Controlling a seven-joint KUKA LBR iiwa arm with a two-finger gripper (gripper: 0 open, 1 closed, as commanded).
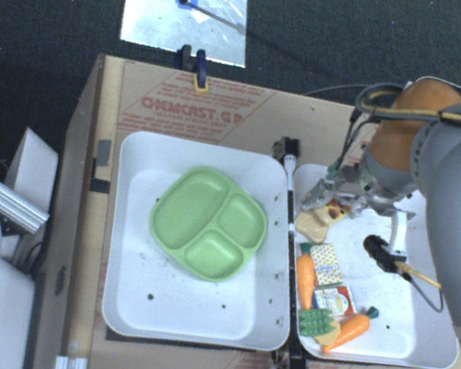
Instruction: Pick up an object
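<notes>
My gripper [334, 200], open or closed I cannot tell, hangs over the pale tan rounded lump [312, 227]; I should centre squarely before descending.

Two white bins [132, 299] [419, 320], one green divided plate [207, 219], two carrots [304, 281] [352, 329], one tan bread-like piece [312, 227]

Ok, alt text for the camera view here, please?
The end effector is over the far left corner of the right bin, close to a tan toy food piece. Nearer in that bin lie an orange toy carrot, a second carrot and a small printed box. The left bin holds a green divided plate.
</notes>
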